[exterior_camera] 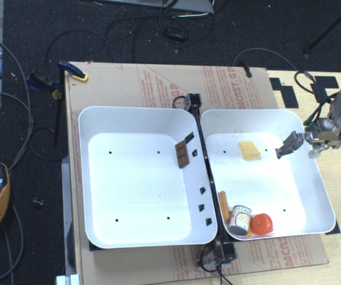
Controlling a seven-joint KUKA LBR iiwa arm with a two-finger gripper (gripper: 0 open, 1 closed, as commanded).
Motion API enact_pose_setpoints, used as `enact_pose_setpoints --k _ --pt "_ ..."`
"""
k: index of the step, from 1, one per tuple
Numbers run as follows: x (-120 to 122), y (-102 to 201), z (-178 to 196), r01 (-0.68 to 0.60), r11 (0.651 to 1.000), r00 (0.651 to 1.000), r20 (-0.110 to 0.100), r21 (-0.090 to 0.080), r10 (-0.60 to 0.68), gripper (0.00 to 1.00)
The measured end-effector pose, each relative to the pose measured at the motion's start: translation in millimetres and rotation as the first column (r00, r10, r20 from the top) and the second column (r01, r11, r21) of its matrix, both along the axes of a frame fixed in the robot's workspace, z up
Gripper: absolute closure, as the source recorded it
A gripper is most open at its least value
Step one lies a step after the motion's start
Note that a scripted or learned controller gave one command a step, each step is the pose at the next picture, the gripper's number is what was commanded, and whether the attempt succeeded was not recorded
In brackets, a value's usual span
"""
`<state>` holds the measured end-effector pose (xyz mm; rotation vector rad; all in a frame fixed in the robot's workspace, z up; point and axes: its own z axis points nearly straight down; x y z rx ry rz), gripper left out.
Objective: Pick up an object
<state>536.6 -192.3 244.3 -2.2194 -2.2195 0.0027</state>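
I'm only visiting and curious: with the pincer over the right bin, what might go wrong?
The small white can, red ball and orange stick crowd one corner of the right white bin, so the pincer could knock neighbours there. The yellow block lies closer but might slide if nudged.

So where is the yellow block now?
Camera view: the yellow block lies in the right bin's far half, just left of the gripper, apart from it.

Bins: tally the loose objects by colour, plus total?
Brown: 1, brown bar, left bin
Yellow: 1, yellow block, right bin
Orange: 1, orange stick
Red: 1, red ball
Pale: 1, can
Total: 5
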Motion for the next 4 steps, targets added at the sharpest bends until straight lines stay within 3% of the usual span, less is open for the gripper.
enact_pose_setpoints --k 2,3,4 --pt "-8.1 -1.2 -102.7 0.000 1.000 1.000 -0.001 0.000 0.000 0.00" --pt "-6.8 -1.2 -90.2 0.000 1.000 1.000 0.003 -0.001 0.000 1.00" --pt "-11.3 0.8 -29.4 0.000 1.000 1.000 0.008 -0.002 0.000 1.00"
